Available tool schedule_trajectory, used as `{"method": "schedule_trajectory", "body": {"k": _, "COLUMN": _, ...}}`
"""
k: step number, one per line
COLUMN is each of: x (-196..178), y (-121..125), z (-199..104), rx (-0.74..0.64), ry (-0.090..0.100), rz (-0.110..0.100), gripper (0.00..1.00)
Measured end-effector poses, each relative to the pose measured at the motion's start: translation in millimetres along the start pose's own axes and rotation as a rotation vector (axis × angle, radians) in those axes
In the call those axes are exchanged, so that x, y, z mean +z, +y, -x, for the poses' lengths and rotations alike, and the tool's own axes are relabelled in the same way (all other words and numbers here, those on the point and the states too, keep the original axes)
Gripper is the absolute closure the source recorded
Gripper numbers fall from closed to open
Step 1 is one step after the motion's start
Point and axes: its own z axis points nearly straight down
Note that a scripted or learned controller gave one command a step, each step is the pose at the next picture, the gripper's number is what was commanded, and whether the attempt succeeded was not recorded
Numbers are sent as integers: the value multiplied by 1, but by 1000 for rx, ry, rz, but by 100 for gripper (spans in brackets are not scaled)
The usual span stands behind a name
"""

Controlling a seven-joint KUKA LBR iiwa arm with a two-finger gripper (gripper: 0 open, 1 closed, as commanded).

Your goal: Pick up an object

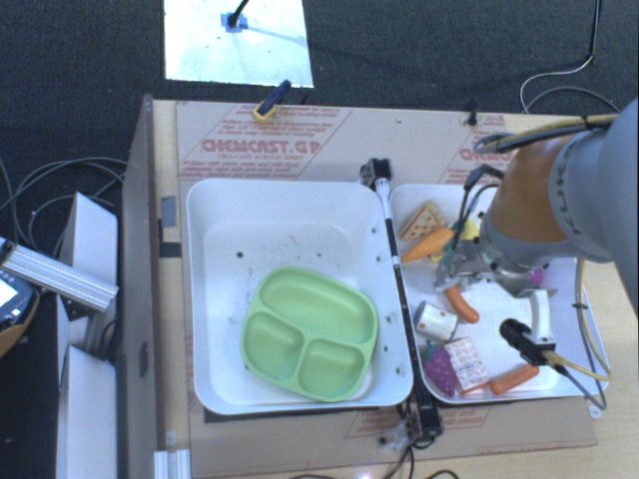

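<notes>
The arm (559, 193) enters from 3 o'clock and bends down over the right bin (569, 382), its orange band above the wrist sitting over that bin's far half. The gripper (454, 267) points down toward the bin floor near the bin's middle; I cannot tell its state from this slanted view, and nothing is plainly seen held. Directly below it, toward 6 o'clock, lies a small orange carrot piece (461, 304), close to the tool tip. At 10 o'clock from the gripper rest a larger orange carrot (427, 244) and a tan waffle-patterned cracker (421, 218). At 7 o'clock from it lies a white cylinder (435, 320), and further toward 6 o'clock a pink-and-white packet (464, 363) beside a purple item (440, 369). Another orange piece (514, 378) lies near the bin's front edge. The left bin (220, 267) holds a green divided tray (311, 333).
</notes>
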Motion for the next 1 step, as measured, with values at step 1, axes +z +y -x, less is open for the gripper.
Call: {"method": "schedule_trajectory", "body": {"k": 1, "x": -90, "y": -38, "z": -66, "rx": -1, "ry": 1, "rz": 0, "gripper": 100}}
